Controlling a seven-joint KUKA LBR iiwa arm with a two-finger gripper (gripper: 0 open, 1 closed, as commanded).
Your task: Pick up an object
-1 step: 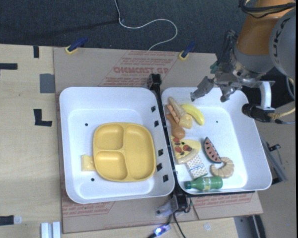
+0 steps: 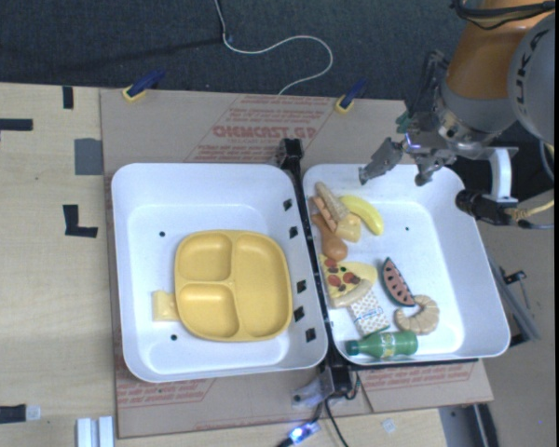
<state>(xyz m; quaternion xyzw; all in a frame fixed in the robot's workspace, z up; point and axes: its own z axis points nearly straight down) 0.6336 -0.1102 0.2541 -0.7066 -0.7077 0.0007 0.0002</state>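
Observation:
My gripper [image 2: 398, 169] hangs over the back edge of the right bin [image 2: 447, 240], its two fingers spread apart and open with nothing between them. Below and to its left lie a yellow banana [image 2: 364, 213] and a hot dog [image 2: 328, 208]. Further forward along the bin's left side are a pizza slice [image 2: 347, 280], a watermelon slice [image 2: 395, 282], a cracker [image 2: 368, 317], a shrimp [image 2: 420, 316] and a green bottle [image 2: 383, 345] lying on its side.
The left bin [image 2: 140, 212] holds a yellow divided plate [image 2: 232, 283] with a small yellow piece [image 2: 163, 305] at its left. A white cable [image 2: 279, 45] loops behind the bins. The arm's orange band [image 2: 498, 26] rises at the top right.

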